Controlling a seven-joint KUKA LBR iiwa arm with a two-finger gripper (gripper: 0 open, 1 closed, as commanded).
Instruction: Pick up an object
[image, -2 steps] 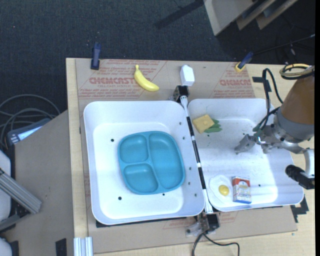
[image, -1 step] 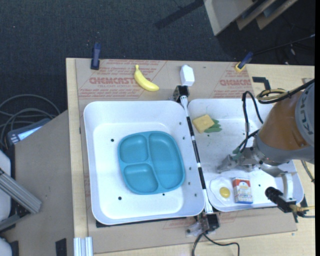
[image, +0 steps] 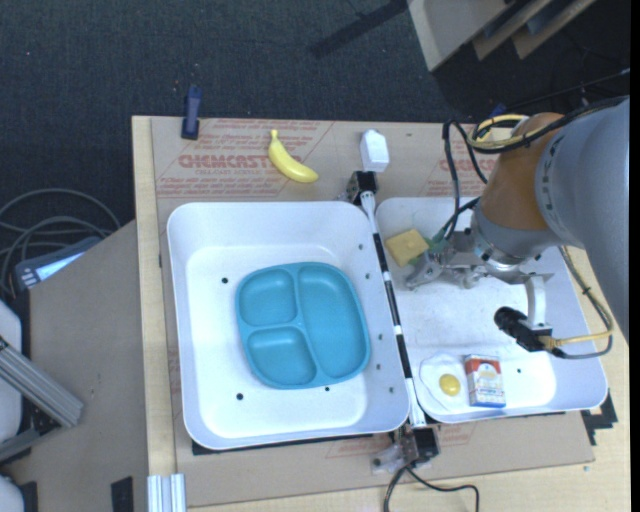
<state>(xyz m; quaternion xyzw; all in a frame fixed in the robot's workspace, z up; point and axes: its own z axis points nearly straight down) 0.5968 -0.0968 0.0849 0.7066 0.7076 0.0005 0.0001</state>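
In the right bin, a yellow block lies in the far left corner. A fried-egg toy and a small red and white box lie side by side near the front edge. My gripper is low over the bin's left part, just in front of and right of the yellow block, pointing toward the divider. The grey arm with its orange band covers the bin's far right part. Nothing is seen held.
The left bin holds a blue divided plate. On the bench behind the bins lie a banana, a white piece and a small blue item. Cables run beside the arm.
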